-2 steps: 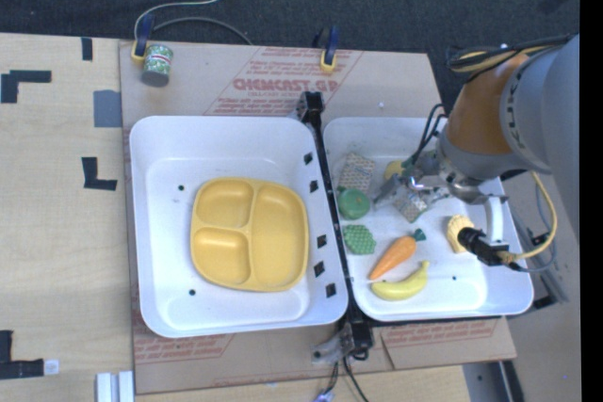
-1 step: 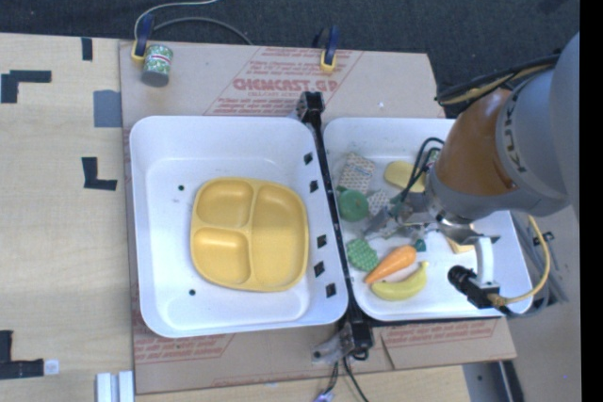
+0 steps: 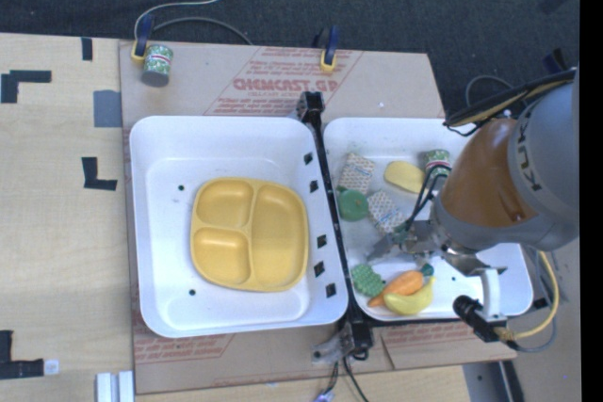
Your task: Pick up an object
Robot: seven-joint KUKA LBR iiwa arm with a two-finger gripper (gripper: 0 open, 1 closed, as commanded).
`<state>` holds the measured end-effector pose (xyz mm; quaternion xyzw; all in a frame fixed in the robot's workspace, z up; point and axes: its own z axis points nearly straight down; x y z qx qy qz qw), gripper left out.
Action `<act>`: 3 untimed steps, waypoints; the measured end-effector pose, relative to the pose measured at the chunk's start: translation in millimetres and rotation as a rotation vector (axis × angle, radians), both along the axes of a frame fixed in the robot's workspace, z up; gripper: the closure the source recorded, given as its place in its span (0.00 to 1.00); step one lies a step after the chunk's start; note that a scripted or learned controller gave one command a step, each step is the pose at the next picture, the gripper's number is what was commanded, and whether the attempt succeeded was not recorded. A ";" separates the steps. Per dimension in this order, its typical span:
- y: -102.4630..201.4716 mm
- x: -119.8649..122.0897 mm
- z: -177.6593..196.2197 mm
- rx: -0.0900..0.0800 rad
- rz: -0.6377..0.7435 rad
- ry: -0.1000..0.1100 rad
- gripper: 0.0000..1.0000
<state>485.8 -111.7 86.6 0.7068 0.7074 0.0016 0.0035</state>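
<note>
Several toys (image 3: 407, 289) beside arm (image 3: 499, 193) in right bin (image 3: 509, 297)

Even, bright overhead light bleaches the two shallow white plastic bins (image 3: 151, 231), whose rims cast soft shadows; the picture looks slightly soft, perhaps from low resolution.

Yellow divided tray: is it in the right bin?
No, the yellow divided tray lies in the left bin, apart from the small items in the right bin.
</note>
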 end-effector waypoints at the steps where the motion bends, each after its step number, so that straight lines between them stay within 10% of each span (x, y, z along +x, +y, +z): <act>1: 18.0 65.2 -0.3 0.001 0.001 0.002 0.00; 2: -3.9 138.3 -0.7 0.001 0.002 0.003 0.00; 3: -56.7 160.9 41.7 0.001 0.000 0.006 0.00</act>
